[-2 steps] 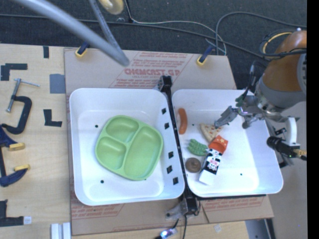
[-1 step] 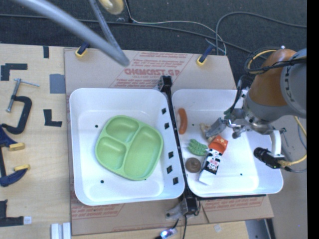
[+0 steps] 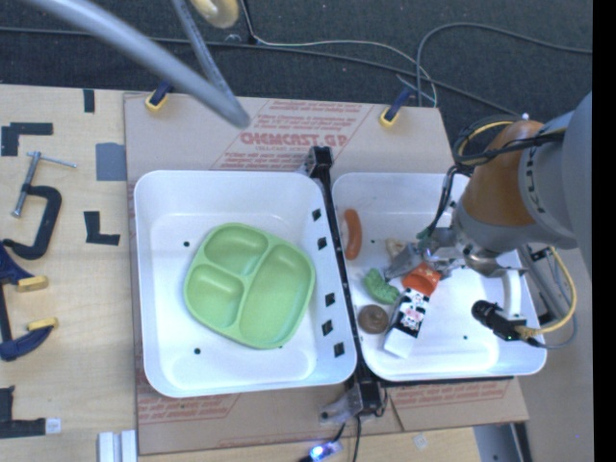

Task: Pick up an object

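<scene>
My gripper [image 3: 421,258] is low in the right bin [image 3: 481,354], reaching in from the right below the orange wrist band. It hovers just over the orange top of a white milk carton [image 3: 406,321] with black spots that lies flat on the bin floor. Just left of the gripper lie a green toy [image 3: 379,286] and a small beige piece [image 3: 396,248]. An orange-red sausage [image 3: 352,233] lies by the bin's left wall. A brown round piece [image 3: 372,319] sits next to the carton's lower end.
The left bin [image 3: 154,258] holds a green divided plate [image 3: 250,284]. A black divider [image 3: 332,258] runs between the bins. A black cable connector [image 3: 493,319] hangs from the arm over the right bin's right part. Clamps lie on the bench at far left.
</scene>
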